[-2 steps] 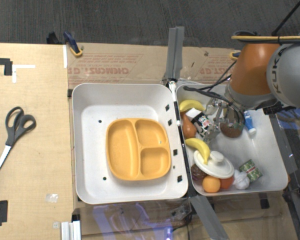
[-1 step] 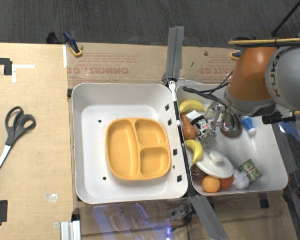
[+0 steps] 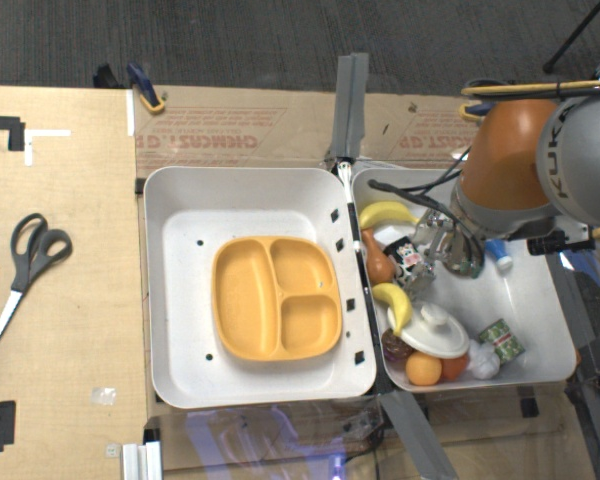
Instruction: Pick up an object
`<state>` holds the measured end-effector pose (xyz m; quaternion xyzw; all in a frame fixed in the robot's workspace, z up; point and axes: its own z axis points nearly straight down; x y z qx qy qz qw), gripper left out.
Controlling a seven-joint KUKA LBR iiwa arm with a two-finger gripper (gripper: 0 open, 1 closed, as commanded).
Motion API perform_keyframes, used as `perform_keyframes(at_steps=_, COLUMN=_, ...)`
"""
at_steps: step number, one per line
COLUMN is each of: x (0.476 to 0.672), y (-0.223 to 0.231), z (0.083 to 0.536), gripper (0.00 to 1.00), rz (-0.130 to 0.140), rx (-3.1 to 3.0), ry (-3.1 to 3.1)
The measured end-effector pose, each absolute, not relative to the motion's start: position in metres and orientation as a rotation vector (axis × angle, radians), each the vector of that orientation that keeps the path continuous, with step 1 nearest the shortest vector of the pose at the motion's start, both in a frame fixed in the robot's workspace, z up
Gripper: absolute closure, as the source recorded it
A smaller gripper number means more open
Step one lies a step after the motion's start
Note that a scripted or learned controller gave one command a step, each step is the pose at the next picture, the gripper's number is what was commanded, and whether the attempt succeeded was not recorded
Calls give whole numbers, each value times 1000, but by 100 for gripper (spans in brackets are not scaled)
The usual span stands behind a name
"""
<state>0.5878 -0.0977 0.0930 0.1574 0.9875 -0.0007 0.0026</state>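
- I count two white bins: the left bin (image 3: 170,298) holds one yellow three-compartment plate (image 3: 277,297).
- The right bin (image 3: 540,343) holds two bananas, one (image 3: 385,214) near the top and another (image 3: 396,303) lower, plus one white lid (image 3: 436,331), one orange (image 3: 422,370) and one small green carton (image 3: 502,340).
- Reversed print on the cardboard (image 3: 240,133) behind the bins is too faint for me to read.
- One pair of scissors (image 3: 22,268) lies on the table (image 3: 60,368).
- The gripper (image 3: 442,253) sits low in the right bin, just above the lid; whether it is spread or pinched I cannot tell.
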Motion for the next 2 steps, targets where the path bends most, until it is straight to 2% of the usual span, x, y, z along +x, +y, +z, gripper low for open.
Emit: perform_keyframes(at_steps=2, x=581, y=-95, z=93, gripper=0, rz=-4, rx=542, ry=3087)
